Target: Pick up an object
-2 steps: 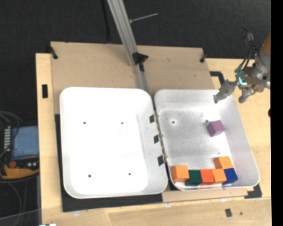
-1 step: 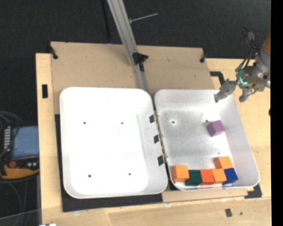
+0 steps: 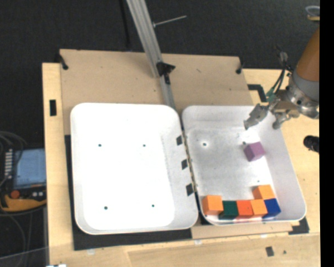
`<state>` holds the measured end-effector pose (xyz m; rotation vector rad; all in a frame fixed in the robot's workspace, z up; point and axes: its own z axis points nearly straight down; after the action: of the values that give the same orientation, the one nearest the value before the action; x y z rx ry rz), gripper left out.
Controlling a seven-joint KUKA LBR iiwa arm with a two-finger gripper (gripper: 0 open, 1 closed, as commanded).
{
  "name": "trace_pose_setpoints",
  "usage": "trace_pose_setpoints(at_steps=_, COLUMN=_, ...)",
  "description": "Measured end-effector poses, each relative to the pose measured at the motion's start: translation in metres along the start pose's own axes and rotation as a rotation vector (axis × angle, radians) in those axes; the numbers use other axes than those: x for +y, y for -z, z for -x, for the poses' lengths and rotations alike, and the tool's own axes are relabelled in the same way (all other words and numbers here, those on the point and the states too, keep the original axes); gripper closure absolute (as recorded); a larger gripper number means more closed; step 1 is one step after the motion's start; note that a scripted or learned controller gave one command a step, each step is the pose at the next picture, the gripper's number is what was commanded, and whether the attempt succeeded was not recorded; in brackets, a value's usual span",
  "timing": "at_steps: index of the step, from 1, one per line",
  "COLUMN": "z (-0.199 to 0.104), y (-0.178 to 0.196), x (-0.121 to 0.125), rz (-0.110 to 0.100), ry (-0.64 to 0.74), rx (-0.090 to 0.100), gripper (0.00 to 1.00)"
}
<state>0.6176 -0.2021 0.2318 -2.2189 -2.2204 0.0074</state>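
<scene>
Purple block (image 3: 254, 151) looks like the likeliest object for this pick: it lies alone on the floor of the right-hand bin (image 3: 211, 166), well apart from the cluster of coloured blocks packed along that bin's near wall. That cluster runs from an orange block (image 3: 212, 203) through a green block (image 3: 229, 209), more orange ones and a blue block (image 3: 271, 206) toward the bin's near right corner. Nothing is lifted yet; every block rests on the bin floor. The gripper (image 3: 264, 118) hangs over the bin's far right part, just beyond the purple block and apart from it, with its two fingers spread open and nothing between them. So the pick seems to be at its approach stage: what is left, by my reading, is to bring the fingers over a block, descend, close on it and raise it off the bin floor. The left-hand bin (image 3: 128, 166) sits just beside the right-hand bin, touching along their shared edge.
</scene>
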Motion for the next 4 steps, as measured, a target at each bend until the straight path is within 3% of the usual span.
trace_pose_setpoints(at_steps=1, z=0.0, y=-0.062, x=-0.005, rz=0.0, ry=-0.003, rx=0.0, gripper=0.0)
trace_pose_setpoints(at_steps=2, z=0.003, y=-0.108, x=0.011, rz=0.029, ry=0.002, rx=-0.012, gripper=0.0)
trace_pose_setpoints(at_steps=3, z=0.003, y=-0.102, x=0.006, rz=0.013, ry=-0.001, rx=-0.004, gripper=1.0)
trace_pose_setpoints(at_steps=4, z=-0.002, y=-0.056, x=0.006, rz=0.012, ry=0.002, rx=0.0, gripper=1.0)
